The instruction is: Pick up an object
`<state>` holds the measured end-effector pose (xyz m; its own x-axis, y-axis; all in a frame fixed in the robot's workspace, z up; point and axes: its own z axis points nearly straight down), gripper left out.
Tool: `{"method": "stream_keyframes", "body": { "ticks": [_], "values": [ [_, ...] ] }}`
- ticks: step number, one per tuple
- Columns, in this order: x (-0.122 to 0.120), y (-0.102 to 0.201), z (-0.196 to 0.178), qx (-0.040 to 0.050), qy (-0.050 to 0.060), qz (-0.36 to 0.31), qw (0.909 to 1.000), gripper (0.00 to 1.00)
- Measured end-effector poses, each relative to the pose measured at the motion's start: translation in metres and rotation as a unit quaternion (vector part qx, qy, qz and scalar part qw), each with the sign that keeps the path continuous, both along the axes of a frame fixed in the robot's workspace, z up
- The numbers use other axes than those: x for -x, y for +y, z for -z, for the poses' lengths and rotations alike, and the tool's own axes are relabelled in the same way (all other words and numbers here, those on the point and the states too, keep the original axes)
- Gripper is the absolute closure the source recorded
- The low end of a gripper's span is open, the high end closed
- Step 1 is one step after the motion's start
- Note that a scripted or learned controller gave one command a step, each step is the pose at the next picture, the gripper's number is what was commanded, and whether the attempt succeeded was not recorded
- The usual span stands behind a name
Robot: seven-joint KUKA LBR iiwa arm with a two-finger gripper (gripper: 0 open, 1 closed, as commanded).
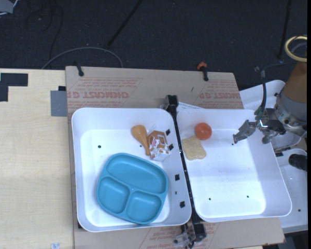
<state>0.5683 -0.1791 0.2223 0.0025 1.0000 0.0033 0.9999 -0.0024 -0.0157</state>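
Red ball (202, 131) lies well left of tool (256, 129).

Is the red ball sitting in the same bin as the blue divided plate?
No. The red ball lies in the right bin beside the tan sponge, while the blue divided plate is in the left bin.

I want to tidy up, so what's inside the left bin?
The left bin holds a blue divided plate, a tan wooden spoon and a small brown-and-white object. Whatever lies beneath the plate is covered.
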Motion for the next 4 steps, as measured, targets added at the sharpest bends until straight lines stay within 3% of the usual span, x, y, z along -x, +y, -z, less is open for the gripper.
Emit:
{"method": "stream_keyframes", "body": {
  "ticks": [1, 4],
  "values": [
    [-0.003, 0.0, -0.008, 0.0012, -0.006, -0.001, 1.0, 0.0],
    [0.004, 0.01, 0.137, 0.0011, -0.006, -0.001, 1.0, 0.0]
  ]
}}
